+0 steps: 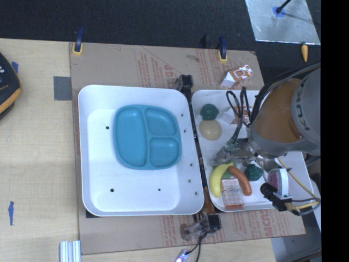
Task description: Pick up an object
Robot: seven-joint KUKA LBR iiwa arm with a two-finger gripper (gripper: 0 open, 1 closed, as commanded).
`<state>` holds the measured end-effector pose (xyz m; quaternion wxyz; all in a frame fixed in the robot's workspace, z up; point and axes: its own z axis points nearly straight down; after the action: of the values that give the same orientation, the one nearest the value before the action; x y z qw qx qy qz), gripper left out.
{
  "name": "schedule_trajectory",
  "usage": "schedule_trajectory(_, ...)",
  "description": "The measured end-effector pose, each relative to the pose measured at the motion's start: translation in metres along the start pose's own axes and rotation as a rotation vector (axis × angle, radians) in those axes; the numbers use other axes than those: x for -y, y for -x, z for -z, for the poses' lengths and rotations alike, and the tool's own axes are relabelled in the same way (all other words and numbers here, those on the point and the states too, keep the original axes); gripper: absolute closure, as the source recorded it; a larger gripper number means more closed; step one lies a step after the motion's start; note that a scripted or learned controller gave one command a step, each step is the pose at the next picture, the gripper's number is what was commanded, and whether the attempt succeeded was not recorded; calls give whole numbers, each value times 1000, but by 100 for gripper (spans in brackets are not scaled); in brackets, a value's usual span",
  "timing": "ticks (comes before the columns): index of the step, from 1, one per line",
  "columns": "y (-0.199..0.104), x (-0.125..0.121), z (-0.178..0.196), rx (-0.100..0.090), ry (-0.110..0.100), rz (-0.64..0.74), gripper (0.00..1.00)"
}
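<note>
The right bin (218, 95) holds several toy foods: a dark green round piece (209, 112), a beige ball (210, 129), a yellow banana (217, 179), a red-orange sausage (241, 180), a small red and white box (232, 194) and a green piece (253, 172). My gripper (232, 156) hangs low over the middle of this bin, just above the banana and sausage and below the beige ball. The grey arm with its orange band (275, 119) hides the bin's right half. Whether anything sits in the gripper is hidden by its own body and cables.
The left bin (92, 146) holds a blue divided plate (147, 136). A small orange and white packet (238, 76) lies on the cardboard behind the right bin. A yellow and black device (6, 86) sits at the bench's far left edge.
</note>
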<state>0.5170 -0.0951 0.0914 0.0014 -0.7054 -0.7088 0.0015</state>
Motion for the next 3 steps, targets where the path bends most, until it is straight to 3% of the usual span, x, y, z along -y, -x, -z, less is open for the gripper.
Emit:
schedule_trajectory(1,38,-118,1,1,2,-1,0)
schedule_trajectory(2,32,42,4,-1,0,-1,0)
schedule_trajectory(3,33,41,15,1,2,3,100)
